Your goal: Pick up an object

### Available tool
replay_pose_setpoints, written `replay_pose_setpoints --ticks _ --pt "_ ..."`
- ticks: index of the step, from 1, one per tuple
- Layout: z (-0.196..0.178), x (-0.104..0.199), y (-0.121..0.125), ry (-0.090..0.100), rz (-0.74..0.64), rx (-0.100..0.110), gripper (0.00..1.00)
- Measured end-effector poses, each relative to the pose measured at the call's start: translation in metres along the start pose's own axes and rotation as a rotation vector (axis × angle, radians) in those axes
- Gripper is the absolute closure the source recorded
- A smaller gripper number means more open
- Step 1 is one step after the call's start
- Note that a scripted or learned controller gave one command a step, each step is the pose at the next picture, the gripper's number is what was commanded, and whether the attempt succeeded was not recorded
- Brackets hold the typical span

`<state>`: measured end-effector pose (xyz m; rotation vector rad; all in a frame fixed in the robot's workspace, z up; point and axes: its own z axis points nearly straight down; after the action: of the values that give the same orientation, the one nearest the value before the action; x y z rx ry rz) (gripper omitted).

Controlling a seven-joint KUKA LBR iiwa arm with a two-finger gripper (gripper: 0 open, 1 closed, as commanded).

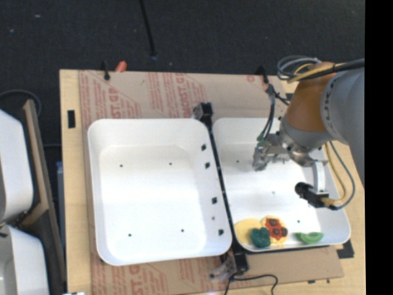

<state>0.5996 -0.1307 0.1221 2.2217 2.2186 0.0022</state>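
Currently the grey two-finger gripper hovers mid right white bin, grip state I cannot tell; target cluster, green lump and yellow-orange toy, sits at near edge, so travel there, then descend.

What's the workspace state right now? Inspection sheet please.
Surface: cardboard-covered bench bearing the left bin and the right bin.
Job's things: yellow piece, dark green piece, orange patterned piece, bright green piece, all at the right bin's near edge.
Clutter: nothing seen.
Grippers: tool over the right bin's far half, apart from the pieces; finger state unclear.
Cables: loops along the arm; black cable on the floor.
Surroundings: dark floor, white units at left.
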Motion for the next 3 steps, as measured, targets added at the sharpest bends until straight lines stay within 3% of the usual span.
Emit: replay_pose_setpoints --ticks 3 --pt "-0.156 -0.021 0.000 -0.001 -0.001 -0.004 1.00"
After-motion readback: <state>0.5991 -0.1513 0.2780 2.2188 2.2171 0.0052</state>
